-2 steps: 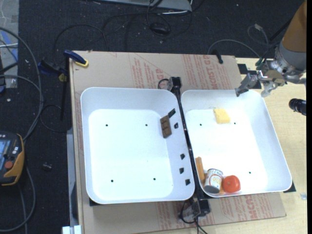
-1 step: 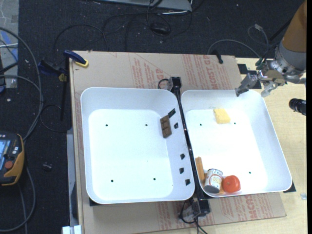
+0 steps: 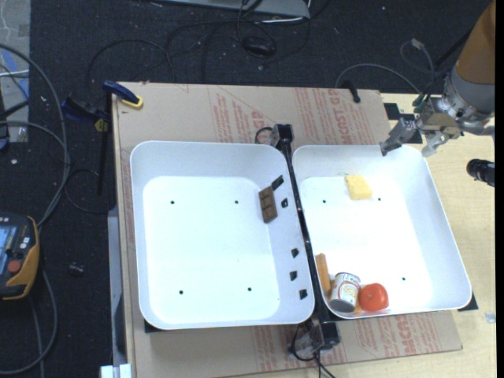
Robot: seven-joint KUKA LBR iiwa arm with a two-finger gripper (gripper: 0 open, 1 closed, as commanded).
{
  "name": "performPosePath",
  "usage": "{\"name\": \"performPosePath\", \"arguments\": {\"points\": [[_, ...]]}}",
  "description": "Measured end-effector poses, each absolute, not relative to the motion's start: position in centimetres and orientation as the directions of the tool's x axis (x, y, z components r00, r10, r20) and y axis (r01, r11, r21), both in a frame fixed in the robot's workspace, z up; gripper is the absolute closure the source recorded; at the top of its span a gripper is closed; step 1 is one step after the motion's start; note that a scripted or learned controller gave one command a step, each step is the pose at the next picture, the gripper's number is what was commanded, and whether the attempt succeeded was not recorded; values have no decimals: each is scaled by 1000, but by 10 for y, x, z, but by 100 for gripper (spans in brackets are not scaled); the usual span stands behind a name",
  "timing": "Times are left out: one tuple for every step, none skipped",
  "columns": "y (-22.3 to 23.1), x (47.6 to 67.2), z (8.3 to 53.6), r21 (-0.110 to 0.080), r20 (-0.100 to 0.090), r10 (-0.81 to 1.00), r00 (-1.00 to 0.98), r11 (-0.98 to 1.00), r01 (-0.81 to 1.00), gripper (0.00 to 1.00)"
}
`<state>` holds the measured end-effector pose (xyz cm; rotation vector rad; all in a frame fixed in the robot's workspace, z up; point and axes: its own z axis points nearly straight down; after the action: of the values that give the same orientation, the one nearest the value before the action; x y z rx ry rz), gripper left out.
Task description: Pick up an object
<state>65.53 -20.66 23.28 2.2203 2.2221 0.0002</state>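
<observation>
Arm poised at the far right corner of the right bin, fingers apart and holding nothing.

Taking the right bin (image 3: 441, 235) as the landmark: in its near left corner a red tomato-like ball (image 3: 374, 296) touches a small can (image 3: 344, 290), and an orange stick (image 3: 323, 272) lies just beside the can along the left wall. Farther in, toward the far wall, a yellow block (image 3: 359, 187) rests alone on the floor. Left of this bin, in the left bin (image 3: 157, 211), a brown bar (image 3: 268, 205) lies near the shared wall. Over the landmark's far right corner hangs the gripper (image 3: 409, 142), spread open, clear of every object.
</observation>
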Motion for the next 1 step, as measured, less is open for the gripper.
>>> {"name": "performPosePath", "arguments": {"points": [[-207, 655, 233, 0, 0, 1000, -1, 1, 1000, 0]]}}
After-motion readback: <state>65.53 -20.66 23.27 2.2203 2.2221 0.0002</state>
